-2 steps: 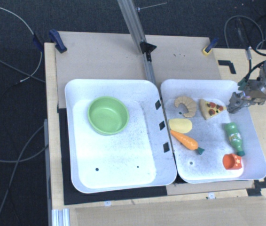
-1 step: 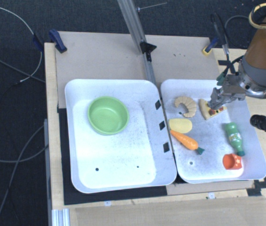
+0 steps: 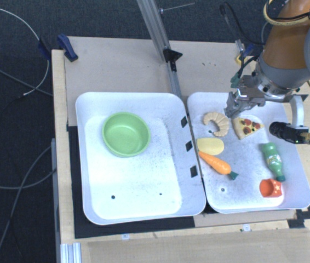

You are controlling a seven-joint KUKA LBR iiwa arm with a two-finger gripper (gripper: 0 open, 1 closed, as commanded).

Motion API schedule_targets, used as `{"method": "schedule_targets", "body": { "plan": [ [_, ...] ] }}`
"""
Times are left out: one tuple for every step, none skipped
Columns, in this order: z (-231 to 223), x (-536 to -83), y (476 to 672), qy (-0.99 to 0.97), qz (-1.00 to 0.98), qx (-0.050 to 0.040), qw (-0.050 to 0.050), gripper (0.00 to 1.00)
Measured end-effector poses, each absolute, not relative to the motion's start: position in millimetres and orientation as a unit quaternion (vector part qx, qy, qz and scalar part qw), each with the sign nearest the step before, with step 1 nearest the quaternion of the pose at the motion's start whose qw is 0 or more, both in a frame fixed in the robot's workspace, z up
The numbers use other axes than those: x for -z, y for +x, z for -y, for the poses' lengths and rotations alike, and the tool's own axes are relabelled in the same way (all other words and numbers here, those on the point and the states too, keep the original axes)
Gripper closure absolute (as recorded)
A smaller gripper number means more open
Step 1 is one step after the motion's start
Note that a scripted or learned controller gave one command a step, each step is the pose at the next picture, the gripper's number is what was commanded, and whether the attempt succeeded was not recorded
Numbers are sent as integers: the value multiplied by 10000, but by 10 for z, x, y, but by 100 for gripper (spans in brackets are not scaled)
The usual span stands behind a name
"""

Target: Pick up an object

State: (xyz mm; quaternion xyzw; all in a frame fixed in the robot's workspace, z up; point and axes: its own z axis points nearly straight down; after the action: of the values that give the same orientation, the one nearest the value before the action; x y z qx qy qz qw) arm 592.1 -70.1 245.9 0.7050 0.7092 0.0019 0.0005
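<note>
The right bin point(image 3: 294, 169) holds a croissant point(image 3: 217, 123), a pizza slice point(image 3: 247, 127), a yellow lemon-like piece point(image 3: 210, 146), an orange carrot point(image 3: 216, 163), a green bottle point(image 3: 273, 160) and a small red piece point(image 3: 270, 188). My gripper point(image 3: 237, 107) hangs over the bin's far part, between the croissant and the pizza slice, just above them. Nothing shows between its fingers. The orange-banded arm rises from it toward the upper right.
A green bowl point(image 3: 125, 134) sits in the left bin point(image 3: 144, 201). A metal pole point(image 3: 156, 29) slants down to the gap between the bins. A black camera unit point(image 3: 287, 131) juts from the wrist over the right bin's far edge.
</note>
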Motion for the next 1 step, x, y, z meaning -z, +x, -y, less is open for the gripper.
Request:
{"method": "schedule_targets", "body": {
  "plan": [
    [243,-2411,6011,7052,-7090,-12,-2,100]
  ]
}}
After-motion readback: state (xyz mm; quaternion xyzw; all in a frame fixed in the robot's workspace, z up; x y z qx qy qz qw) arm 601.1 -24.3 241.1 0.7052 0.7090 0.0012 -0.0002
